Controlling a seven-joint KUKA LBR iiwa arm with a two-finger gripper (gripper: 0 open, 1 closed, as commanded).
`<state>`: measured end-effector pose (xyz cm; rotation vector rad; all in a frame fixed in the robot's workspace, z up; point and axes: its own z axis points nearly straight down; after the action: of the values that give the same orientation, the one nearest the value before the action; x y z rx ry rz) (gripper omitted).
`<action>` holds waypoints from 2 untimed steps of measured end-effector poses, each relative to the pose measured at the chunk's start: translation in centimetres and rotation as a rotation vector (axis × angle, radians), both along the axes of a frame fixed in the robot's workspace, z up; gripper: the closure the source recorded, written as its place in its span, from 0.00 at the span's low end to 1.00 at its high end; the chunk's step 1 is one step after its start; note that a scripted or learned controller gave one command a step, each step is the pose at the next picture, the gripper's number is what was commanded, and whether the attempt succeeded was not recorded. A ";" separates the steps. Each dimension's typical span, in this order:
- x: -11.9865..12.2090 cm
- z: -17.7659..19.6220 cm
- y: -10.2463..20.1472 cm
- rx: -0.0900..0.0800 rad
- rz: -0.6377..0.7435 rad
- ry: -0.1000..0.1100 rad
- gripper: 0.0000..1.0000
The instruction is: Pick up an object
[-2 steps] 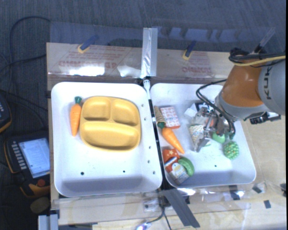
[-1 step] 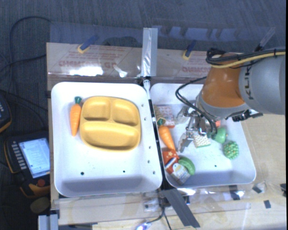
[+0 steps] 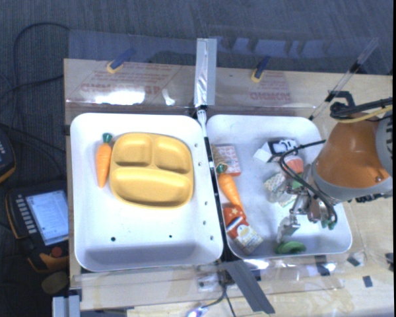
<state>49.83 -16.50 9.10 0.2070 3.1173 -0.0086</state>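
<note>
Right bin [image 3: 264, 125] | glossy white, shallow | tapered orange carrot [image 3: 230, 189] | crinkled packets [image 3: 226, 157]

1. I see the bench [image 3: 369, 269], a pale wooden top, set on dark carpeted floor [image 3: 185, 8].
2. Two shallow white bins rest on it side by side, touching along their inner rims: the left bin [image 3: 86, 243] and the right bin [image 3: 251, 127].
3. Behind the bins, two clear plastic sheets [image 3: 125, 84] lie flat on the bench, each held by a small blue-and-yellow clip [image 3: 119, 61] near its far edge.
4. A silver taped strip [image 3: 205, 71] stands at the seam between the bins.
5. Along the near edge I make out metal brackets [image 3: 247, 286] and small dark bits of tape [image 3: 368, 281] on the wood.
</note>
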 end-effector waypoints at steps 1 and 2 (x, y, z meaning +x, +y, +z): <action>12.6 1.3 -2.0 0.008 -0.134 0.021 0.00; 9.6 -0.2 -5.3 0.005 -0.129 0.006 0.00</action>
<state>59.42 -21.77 8.94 0.4082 3.1042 -0.0036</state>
